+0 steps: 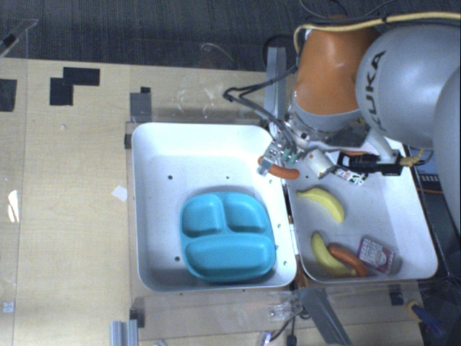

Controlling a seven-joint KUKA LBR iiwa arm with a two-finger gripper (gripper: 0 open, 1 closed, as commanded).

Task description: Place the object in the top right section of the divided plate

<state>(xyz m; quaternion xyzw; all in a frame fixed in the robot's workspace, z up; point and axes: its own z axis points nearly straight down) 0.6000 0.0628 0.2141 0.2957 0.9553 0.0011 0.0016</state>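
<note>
A blue divided plate [227,236] lies in the left white bin [155,193], with two small sections at its far side and one long section at its near side. Its top right section [246,213] has nothing in it. My gripper [279,163] hangs over the wall between the two bins, up and to the right of the plate. A small orange sausage [285,171] sits crosswise at its fingertips, and the gripper is shut on it. The grey arm with its orange band [328,71] covers the far part of the right bin.
The right bin [425,254] holds a yellow banana [324,202], a second banana [325,254] with an orange sausage [349,259] lying against it, and a small dark red packet [376,254]. Black cables [248,96] run along the far side of the bins.
</note>
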